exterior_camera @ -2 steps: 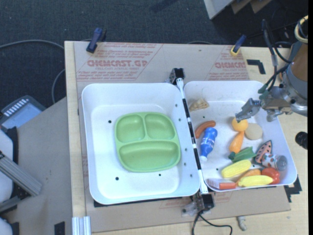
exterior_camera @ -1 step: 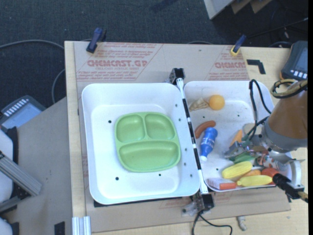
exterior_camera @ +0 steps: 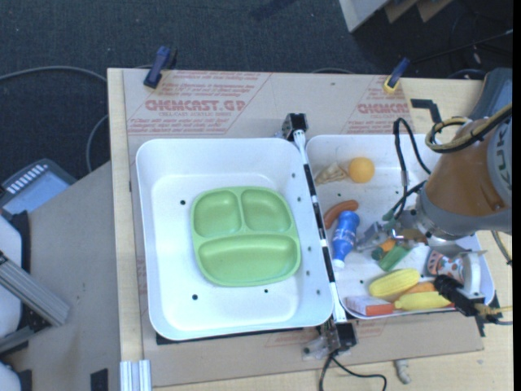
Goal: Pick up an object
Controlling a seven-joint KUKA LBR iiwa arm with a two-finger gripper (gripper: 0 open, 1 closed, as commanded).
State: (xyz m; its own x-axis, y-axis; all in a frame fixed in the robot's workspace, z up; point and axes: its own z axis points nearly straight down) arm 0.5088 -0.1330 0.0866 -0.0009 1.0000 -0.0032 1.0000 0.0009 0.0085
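Observation:
My gripper (exterior_camera: 381, 239) is low in the right bin (exterior_camera: 370, 145), reaching in from the right under the orange-banded wrist. Just below its tip lies a small green object (exterior_camera: 393, 257), touching or nearly touching it. A blue bottle (exterior_camera: 343, 236) lies to the gripper's left, next to a red sausage (exterior_camera: 338, 213). An orange ball (exterior_camera: 361, 169) and a beige piece (exterior_camera: 330, 173) sit toward the back of the bin. Near the front are two yellow items (exterior_camera: 394, 283) (exterior_camera: 422, 300) and a thin orange-red stick (exterior_camera: 378, 309).
The left bin (exterior_camera: 163, 218) holds a green divided plate (exterior_camera: 244, 236). A black divider rail (exterior_camera: 313, 218) runs between the two bins. A printed packet (exterior_camera: 452, 265) lies at the right bin's right edge, under the arm. Black cables loop over the arm's body.

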